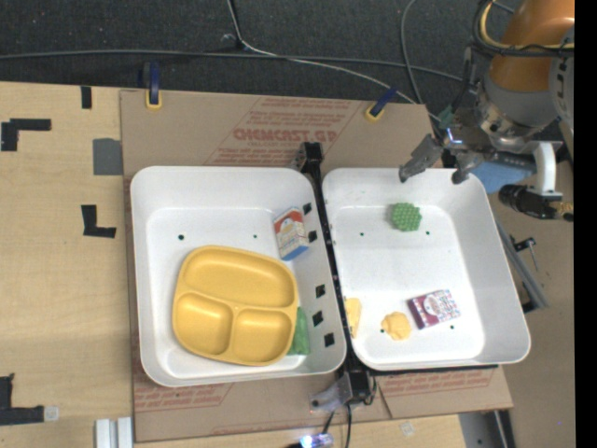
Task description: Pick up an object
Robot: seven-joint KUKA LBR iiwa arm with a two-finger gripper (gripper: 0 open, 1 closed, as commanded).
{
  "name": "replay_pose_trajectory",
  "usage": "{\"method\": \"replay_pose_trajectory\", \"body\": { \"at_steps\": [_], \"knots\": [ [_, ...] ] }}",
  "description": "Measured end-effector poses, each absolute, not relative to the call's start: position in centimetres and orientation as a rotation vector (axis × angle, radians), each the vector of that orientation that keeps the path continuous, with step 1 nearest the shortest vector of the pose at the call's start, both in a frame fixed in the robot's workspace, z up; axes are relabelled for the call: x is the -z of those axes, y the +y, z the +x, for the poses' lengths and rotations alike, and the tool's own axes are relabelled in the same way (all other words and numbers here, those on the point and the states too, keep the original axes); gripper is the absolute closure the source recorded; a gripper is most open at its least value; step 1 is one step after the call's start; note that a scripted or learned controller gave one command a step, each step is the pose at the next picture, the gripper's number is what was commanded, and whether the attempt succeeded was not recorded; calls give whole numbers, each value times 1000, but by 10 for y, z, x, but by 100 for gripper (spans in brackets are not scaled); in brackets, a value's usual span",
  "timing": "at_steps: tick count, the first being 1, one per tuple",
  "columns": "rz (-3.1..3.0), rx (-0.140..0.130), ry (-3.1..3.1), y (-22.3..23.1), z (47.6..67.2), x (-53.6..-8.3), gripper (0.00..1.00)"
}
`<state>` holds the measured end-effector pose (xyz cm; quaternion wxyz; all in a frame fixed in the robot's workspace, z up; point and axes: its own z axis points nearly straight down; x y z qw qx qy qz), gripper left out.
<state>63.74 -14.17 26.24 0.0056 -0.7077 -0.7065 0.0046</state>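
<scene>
Claw (435, 163): hangs above the far rim of the right bin, at about one o'clock from that bin's middle; its two fingers are spread wide with nothing between them, which suits an approach and not a carry.
Arm (532, 26): comes in from the three o'clock side, orange band uppermost, wrist tipped down toward the bin, so the fingers point at the contents from above.
Right bin (504, 250): holds the loose pieces, scattered well apart, which leaves room for fingers around each.
Green knobbly ball (405, 217): lies near the far wall at twelve o'clock of the bin, just below the claw; I judge it the likeliest target because it is closest.
Purple packet (434, 308): lies flat toward five o'clock, near a small yellow piece (396, 326) beside it at its nine o'clock; flat things give little to pinch.
Yellow bit at the divider (353, 314): sits against the left wall of the right bin, awkward to reach.
Left bin (149, 250): carries a yellow divided tray (235, 304), a small carton (292, 232) at its one o'clock, and a green piece (300, 332) wedged at the tray's four o'clock.
Surface (56, 250): pale wood with a cardboard sheet under both bins.
Stage: nothing lifted yet; a descent and closing remain.
</scene>
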Motion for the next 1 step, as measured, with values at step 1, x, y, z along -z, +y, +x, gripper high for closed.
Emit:
{"method": "replay_pose_trajectory", "body": {
  "at_steps": [1],
  "knots": [
    [-2220,-2,-2222,-141,639,-271,0]
  ]
}}
